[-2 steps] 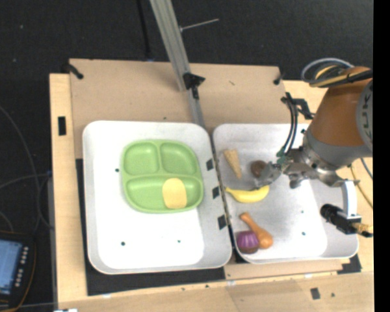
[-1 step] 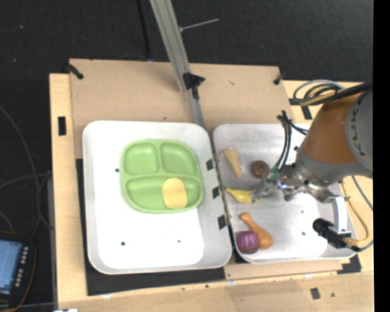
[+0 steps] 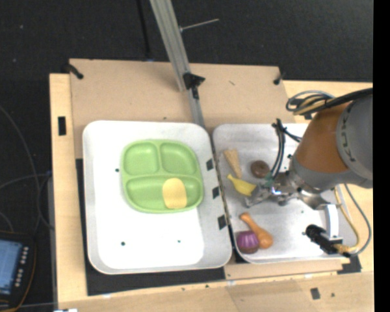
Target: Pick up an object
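In the right white bin (image 3: 292,249), a small purple round object (image 3: 247,241) is seen nearest, touching an orange carrot-shaped piece (image 3: 258,231). Farther in, a yellow banana-like toy (image 3: 242,185) is met by the gripper (image 3: 260,194); its spread cannot be told.

L bin (image 3: 104,239) on table (image 3: 247,90): green 3-compartment plate (image 3: 143,164) in its upper middle, w/ yellow piece (image 3: 175,193) in the big lower compartment. Metal pole (image 3: 172,38) slants across table's back edge. Screen device (image 3: 6,265) off table, bottom-left.
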